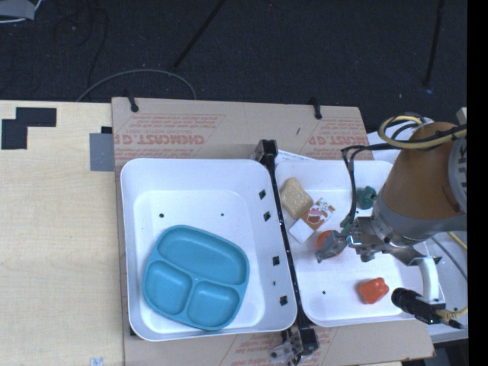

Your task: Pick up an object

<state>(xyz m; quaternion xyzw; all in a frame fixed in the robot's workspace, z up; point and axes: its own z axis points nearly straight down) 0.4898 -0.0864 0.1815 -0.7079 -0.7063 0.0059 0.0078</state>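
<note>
In the camera view, the gripper [335,248] stood low in the right bin [335,311], reaching in from three o'clock under the orange-banded wrist of the arm [419,185]. Its dark fingers pointed toward nine o'clock and closed about a small orange-red object [326,240], which lay between the tips at the bin's centre. Whether the fingers bore on that object or merely flanked it could not be told; the detail was too small and dark. Whether the object had left the floor could likewise not be judged.

Around that point, a tan sponge-like block [296,198] lay at eleven o'clock, and a white card with red print [319,213] just beside it at twelve. A teal item [367,197] sat at one o'clock, close against the arm. A second red-orange object [372,290] rested at five o'clock, apart from the gripper and untouched.

The left bin [152,181] held a blue divided tray [197,277] toward its six o'clock side.

Assessment: the approach and descent appeared complete, with the gripper at its target. The grasp was unconfirmed, and the lift clear of the bin remained to be done. The task was judged roughly half complete at best.
</note>
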